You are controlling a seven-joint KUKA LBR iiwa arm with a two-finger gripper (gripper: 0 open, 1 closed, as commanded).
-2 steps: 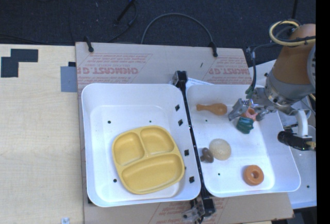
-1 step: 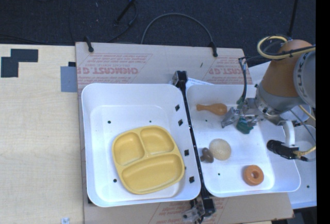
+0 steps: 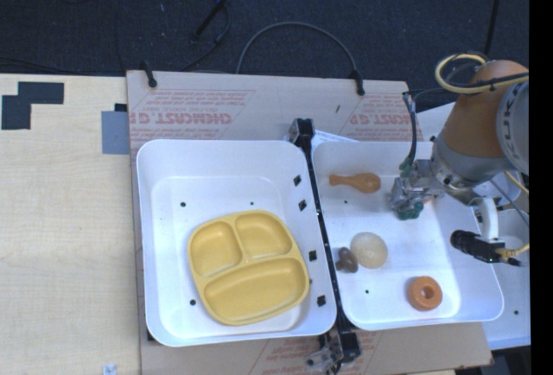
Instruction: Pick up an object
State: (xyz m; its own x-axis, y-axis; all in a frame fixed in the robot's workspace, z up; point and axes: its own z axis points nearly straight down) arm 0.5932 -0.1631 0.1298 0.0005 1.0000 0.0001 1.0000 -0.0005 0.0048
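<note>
Objects for picking lie in the right bin (image 3: 484, 313): a tan drumstick-shaped toy (image 3: 356, 182) near the far left corner, a pale round ball (image 3: 371, 250) around the middle, a small brownish lump (image 3: 346, 260) touching the ball's left side, and an orange ring like a doughnut (image 3: 424, 293) toward the near right corner. They are all resting on the bin floor, apart from the gripper.

Reaching in from the right, the arm holds its gripper (image 3: 409, 202) low over the far part of the right bin — right of the drumstick toy and beyond the ball. Nothing shows between its fingers, and how far apart they stand cannot be told from this slant. An orange band (image 3: 479, 118) wraps the arm above the wrist.

In the left bin (image 3: 164, 166) lies a yellow divided plate (image 3: 248, 266) with three compartments, set toward the near right part of that bin. Printed cardboard (image 3: 216, 110) lies under both bins.
</note>
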